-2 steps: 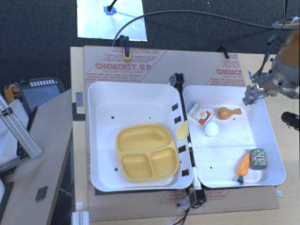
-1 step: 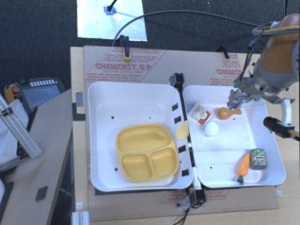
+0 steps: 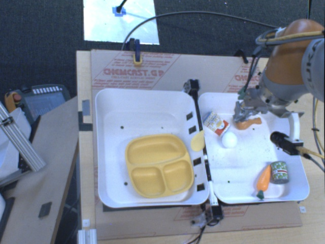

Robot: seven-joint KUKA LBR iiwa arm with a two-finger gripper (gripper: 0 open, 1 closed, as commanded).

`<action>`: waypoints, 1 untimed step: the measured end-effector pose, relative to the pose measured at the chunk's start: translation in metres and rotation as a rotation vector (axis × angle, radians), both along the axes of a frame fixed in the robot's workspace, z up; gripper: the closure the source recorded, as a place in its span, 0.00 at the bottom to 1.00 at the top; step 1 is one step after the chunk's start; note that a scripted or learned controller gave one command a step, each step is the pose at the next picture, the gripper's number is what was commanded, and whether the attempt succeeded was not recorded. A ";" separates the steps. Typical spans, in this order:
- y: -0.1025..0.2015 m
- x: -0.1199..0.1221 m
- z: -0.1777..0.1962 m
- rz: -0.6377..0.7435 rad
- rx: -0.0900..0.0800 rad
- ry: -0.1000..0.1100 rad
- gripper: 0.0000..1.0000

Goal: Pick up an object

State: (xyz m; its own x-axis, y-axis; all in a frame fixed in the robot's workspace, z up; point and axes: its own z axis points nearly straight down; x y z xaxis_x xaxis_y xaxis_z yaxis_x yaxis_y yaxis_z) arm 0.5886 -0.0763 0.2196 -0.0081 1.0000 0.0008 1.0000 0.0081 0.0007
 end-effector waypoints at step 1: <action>0.049 -0.010 0.011 0.001 0.001 0.000 1.00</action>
